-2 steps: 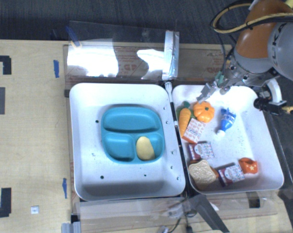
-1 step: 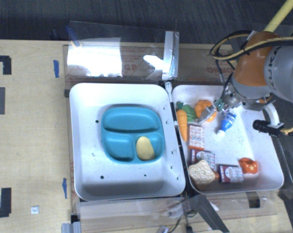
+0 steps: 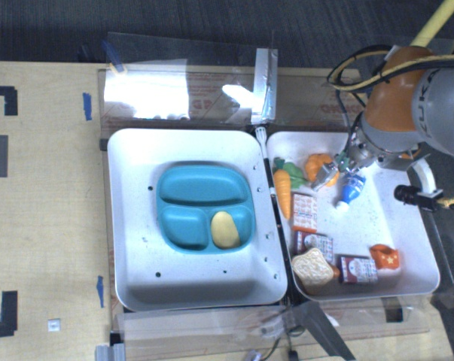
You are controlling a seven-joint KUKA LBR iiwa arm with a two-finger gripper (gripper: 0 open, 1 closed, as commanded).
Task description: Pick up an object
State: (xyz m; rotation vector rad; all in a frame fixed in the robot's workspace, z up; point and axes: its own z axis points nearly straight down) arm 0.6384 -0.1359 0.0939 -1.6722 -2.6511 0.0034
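Observation:
My gripper (image 3: 342, 170) hangs low over the back of the right bin (image 3: 407, 224), below the arm's orange band. It looks open, one finger by an orange toy (image 3: 315, 164) and the other at the top end of a blue bottle-like object (image 3: 351, 189). I see nothing held between the fingers. A carrot (image 3: 283, 190) with a green top lies along the bin's left wall. Nearer the front lie a red-and-white carton (image 3: 305, 211), a second carton (image 3: 318, 244), a bread-like piece (image 3: 313, 268), a dark red box (image 3: 358, 269) and a small orange-red item (image 3: 385, 257).
The left bin (image 3: 129, 201) holds a blue divided plate (image 3: 204, 201) with a yellow rounded object (image 3: 225, 229) in its front right compartment. A clear plastic screen (image 3: 181, 89) stands behind the bins. Black cables (image 3: 354, 62) loop above the arm.

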